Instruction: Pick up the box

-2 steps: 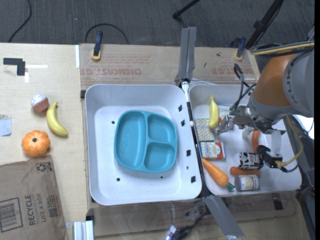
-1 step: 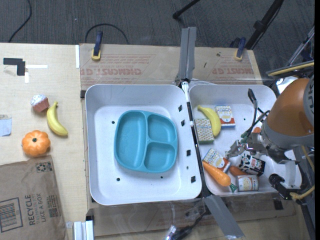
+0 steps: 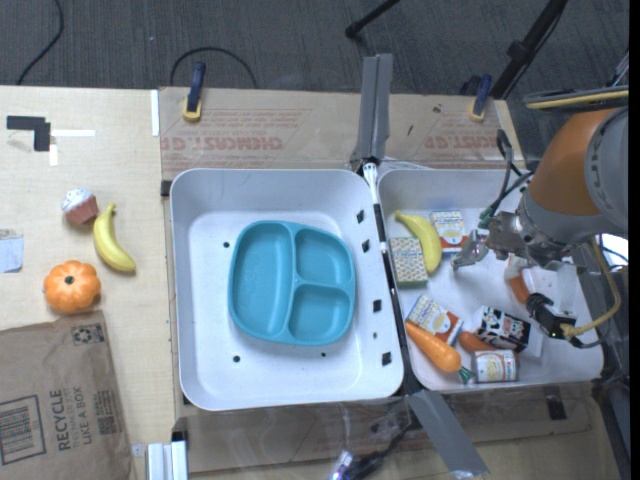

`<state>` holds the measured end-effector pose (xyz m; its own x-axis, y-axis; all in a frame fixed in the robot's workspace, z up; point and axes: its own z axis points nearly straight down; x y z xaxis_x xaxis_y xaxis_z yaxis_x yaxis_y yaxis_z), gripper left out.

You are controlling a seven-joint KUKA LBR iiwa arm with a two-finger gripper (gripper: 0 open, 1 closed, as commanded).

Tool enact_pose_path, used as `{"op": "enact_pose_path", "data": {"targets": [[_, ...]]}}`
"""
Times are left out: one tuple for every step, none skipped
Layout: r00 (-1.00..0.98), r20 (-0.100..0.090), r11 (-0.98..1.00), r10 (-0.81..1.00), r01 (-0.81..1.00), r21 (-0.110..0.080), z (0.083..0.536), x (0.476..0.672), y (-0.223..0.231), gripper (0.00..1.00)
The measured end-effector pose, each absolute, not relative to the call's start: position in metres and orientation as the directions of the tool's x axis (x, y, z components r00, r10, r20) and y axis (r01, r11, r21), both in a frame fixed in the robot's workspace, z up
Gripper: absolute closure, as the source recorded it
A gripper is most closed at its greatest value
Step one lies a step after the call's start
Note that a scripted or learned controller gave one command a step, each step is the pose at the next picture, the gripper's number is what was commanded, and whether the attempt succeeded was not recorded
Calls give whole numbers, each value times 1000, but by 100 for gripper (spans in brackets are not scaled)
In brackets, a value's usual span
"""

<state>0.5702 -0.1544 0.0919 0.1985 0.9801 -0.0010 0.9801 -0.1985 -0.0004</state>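
In the right bin [image 3: 590,363], a small white and orange box [image 3: 446,227] lies beside a banana [image 3: 422,239] near the far left corner. A second orange and white box [image 3: 432,317] lies toward the front, next to a carrot [image 3: 432,346]. A black and white cow-pattern carton [image 3: 503,328] rests to its right. My gripper [image 3: 472,251] hangs low over the middle of this bin, just right of the first box and close to it. Nothing shows as lifted by it.
A yellow-green textured block [image 3: 408,260] lies by the banana, and a can [image 3: 494,367] lies at the front of the right bin. The left bin [image 3: 200,358] holds a blue divided plate [image 3: 293,281]. On the bench at left sit a banana [image 3: 111,240], a pumpkin [image 3: 72,286] and a cupcake [image 3: 79,206].
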Motion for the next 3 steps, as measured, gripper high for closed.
{"op": "enact_pose_path", "data": {"targets": [[254, -3, -254, 967, 967, -8, 92, 657, -162, 0], [253, -3, -253, 967, 967, -8, 92, 657, -162, 0], [253, -3, -253, 967, 967, -8, 92, 657, -162, 0]]}}
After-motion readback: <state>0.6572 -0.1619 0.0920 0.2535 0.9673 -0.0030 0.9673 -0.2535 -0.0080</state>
